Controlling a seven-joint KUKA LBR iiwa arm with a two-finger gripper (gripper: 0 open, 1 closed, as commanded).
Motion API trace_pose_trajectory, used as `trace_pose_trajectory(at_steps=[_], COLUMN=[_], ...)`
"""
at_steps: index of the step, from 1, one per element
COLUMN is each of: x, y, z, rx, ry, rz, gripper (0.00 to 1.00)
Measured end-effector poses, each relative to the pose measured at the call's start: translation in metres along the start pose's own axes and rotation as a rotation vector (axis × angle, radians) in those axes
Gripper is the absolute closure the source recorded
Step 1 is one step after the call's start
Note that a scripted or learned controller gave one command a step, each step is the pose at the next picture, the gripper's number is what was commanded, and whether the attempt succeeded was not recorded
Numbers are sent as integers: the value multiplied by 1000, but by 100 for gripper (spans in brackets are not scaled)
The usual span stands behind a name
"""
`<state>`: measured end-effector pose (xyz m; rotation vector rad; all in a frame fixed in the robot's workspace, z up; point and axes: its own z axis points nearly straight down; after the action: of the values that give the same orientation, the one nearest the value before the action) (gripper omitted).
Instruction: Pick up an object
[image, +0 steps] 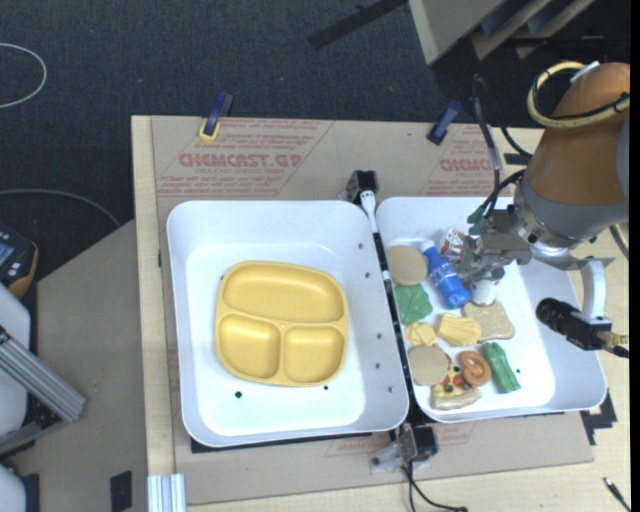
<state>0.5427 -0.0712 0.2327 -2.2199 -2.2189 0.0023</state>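
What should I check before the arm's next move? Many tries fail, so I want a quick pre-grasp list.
1. Gripper over the right bin: ok.
2. Object between the fingers: cannot tell.
3. Targets nearby: ok, blue bottle lies beside the gripper.
4. Clutter: not ok, green piece, cracker and pizza slice crowd together.
5. Yellow tray lies in the left bin, apart from the arm: ok.

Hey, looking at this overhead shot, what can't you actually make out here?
- Gripper: its fingertips, open or shut, are hidden behind the wrist and the blue bottle.
- Small item by the bottle: too small to identify.
- Toy food pile in the right bin: pieces overlap, so some shapes are partly covered.
- Arm: cut off by the picture's right edge.
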Motion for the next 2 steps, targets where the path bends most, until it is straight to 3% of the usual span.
trace_pose_trajectory(at_steps=[2], x=[-10], y=[-10], z=[9], rx=[0], ry=[0], rz=[1], gripper=[100])
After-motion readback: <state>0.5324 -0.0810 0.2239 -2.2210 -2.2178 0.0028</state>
